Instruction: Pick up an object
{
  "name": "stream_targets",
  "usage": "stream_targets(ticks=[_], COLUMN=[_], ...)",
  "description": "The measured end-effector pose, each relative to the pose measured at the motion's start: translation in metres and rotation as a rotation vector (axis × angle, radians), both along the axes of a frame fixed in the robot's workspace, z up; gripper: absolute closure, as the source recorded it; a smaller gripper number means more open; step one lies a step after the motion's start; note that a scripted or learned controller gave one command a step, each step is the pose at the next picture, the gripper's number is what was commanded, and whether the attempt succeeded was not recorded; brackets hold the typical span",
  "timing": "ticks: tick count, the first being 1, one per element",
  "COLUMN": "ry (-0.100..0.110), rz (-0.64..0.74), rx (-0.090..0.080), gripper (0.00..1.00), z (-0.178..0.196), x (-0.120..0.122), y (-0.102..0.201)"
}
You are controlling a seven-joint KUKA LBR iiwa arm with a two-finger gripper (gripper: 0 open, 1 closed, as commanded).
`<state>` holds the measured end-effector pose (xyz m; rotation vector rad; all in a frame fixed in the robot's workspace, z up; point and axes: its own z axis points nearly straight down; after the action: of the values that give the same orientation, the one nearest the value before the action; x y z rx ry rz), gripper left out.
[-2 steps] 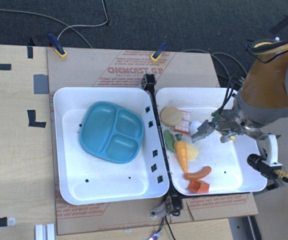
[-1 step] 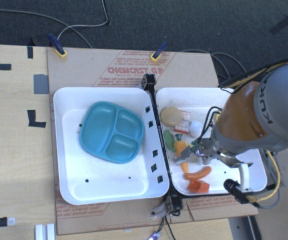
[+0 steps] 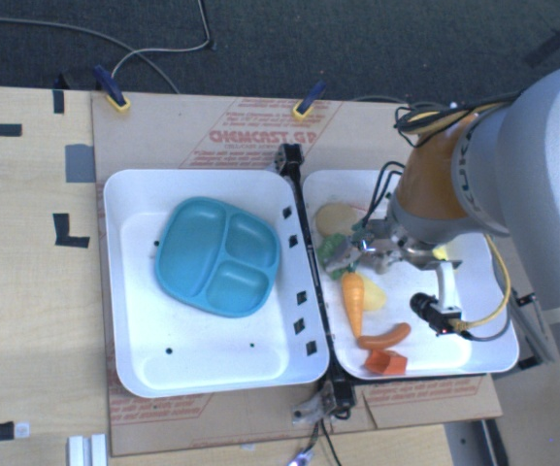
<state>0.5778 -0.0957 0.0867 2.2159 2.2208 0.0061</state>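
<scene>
The arm is down in the right bin (image 3: 498, 357), its pincer (image 3: 365, 249) low over the near-left cluster of toy food — whether it is open or closed I cannot tell, the wrist hides too much. Just below it lies an orange carrot (image 3: 354, 304), green top (image 3: 335, 253) pointing up toward the pincer, with a pale yellow piece (image 3: 374, 298) touching its right side. Further down sit an orange sausage (image 3: 385, 336) and a small red block (image 3: 388, 362), close together. A beige round piece (image 3: 332, 217) rests near the bin's upper-left corner. Over in the left bin (image 3: 124, 357), a blue divided plate (image 3: 218, 256) lies alone. By my reading this is the reach-and-grasp step — nothing is visibly held. The next move likely calls for closing squarely on the carrot's top end, then lifting straight up without dragging its neighbours.
</scene>
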Motion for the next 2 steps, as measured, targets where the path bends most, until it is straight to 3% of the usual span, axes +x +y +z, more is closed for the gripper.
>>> stream_targets(ticks=[1,2], ry=[0.001,0.002], rz=[-0.001,-0.001], rx=[-0.001,0.000], gripper=[0.00,0.00], z=[0.000,0.000], x=[-0.043,0.004], y=[-0.003,-0.012])
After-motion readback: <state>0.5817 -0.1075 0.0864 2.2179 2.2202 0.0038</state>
